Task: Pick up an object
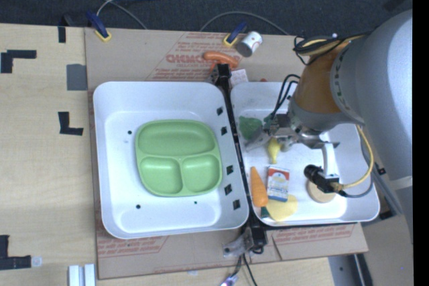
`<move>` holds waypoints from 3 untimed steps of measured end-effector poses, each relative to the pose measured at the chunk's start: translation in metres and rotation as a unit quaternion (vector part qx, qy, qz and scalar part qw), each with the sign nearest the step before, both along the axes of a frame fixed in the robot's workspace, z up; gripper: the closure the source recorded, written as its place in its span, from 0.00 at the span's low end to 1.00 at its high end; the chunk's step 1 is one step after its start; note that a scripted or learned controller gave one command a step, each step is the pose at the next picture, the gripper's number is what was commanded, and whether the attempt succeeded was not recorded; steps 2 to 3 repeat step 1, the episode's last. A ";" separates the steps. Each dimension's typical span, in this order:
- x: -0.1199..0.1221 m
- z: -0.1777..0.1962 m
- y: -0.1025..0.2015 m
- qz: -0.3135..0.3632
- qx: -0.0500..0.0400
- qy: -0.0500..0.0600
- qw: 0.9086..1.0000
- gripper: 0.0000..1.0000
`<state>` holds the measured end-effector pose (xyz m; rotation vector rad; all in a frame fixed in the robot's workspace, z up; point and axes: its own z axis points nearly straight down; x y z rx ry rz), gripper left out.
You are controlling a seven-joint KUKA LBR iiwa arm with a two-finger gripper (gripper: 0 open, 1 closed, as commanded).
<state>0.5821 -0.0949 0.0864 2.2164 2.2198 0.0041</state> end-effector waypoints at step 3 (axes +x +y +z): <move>0.000 0.010 0.000 0.000 0.000 0.000 1.000 1.00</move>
